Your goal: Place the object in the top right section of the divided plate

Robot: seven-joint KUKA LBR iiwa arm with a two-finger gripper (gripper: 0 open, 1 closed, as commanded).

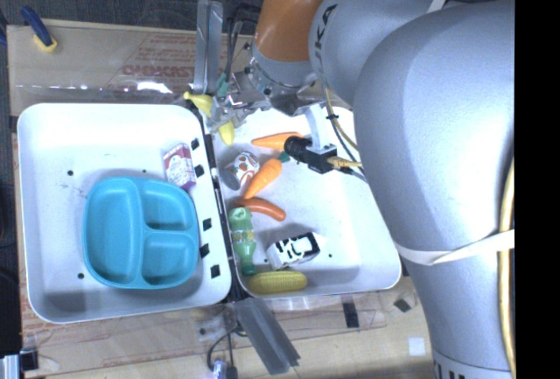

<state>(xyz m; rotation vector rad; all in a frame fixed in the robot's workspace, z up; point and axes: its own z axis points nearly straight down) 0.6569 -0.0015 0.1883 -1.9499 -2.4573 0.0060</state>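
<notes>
— Camera view first: where does the arm [385, 62] stand, and what are the jaws doing?

— It reaches in from the right, wrist bent down over the far end of the right bin [350, 272], near the divider between the two bins. The gripper [229, 110] sits there among cables; whether the jaws are released or clenched I cannot tell — the wrist hides them.

— And the object to move?

— Probably one of the loose toys in the right bin: two carrots [262, 178], a sausage-like piece [262, 209], a corn cob [278, 282], a green bottle [242, 248]. A small yellow piece [226, 132] lies just beside the gripper, so that looks the likeliest target, though nothing is visibly held.

— The goal?

— The blue divided plate [140, 233] lies flat in the left bin [52, 158], compartments up, a small packet [178, 165] at its edge — well apart from the gripper.
</notes>
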